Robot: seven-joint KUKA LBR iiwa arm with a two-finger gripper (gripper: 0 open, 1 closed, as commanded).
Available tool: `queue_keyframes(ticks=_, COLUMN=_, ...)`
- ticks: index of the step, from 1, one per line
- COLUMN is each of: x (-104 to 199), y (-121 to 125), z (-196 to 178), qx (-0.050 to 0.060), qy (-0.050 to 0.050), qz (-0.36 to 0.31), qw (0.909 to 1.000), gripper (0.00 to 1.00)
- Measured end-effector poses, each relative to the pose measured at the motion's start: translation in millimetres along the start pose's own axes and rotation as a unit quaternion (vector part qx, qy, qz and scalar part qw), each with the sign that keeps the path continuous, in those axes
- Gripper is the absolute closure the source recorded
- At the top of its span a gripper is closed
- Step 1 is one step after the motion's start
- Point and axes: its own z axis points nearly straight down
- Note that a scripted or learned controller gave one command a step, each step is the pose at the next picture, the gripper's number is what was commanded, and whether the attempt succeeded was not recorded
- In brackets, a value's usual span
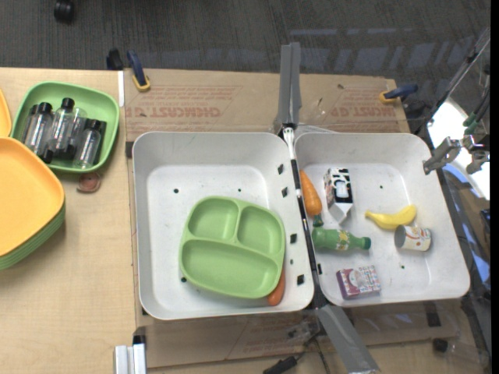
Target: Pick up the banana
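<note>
The yellow banana lies flat on the floor of the right bin, right of its middle, curving up toward the right. A small white cup lies on its side just below the banana's right end, close to touching it. A green bottle lies to the banana's lower left.
The right bin also holds an orange carrot, a white carton and a pink box. The left bin holds a green divided plate with an orange item at its edge. A green tray of bottles and orange plates sit far left.
</note>
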Motion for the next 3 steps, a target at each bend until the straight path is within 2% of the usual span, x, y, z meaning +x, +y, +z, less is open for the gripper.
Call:
queue_keyframes(ticks=1, x=9.1, y=-12.1, z=140.2, qx=-0.002, qy=0.003, qz=0.195, qw=0.9809, gripper=0.0)
queue_keyframes(ticks=2, x=39.3, y=-60.8, z=181.7, qx=0.001, qy=0.001, qz=0.18, qw=0.9836, gripper=0.0)
queue_keyframes(ticks=3, x=38.4, y=-61.2, z=173.2, qx=0.002, qy=0.001, qz=0.182, qw=0.9833, gripper=1.0)
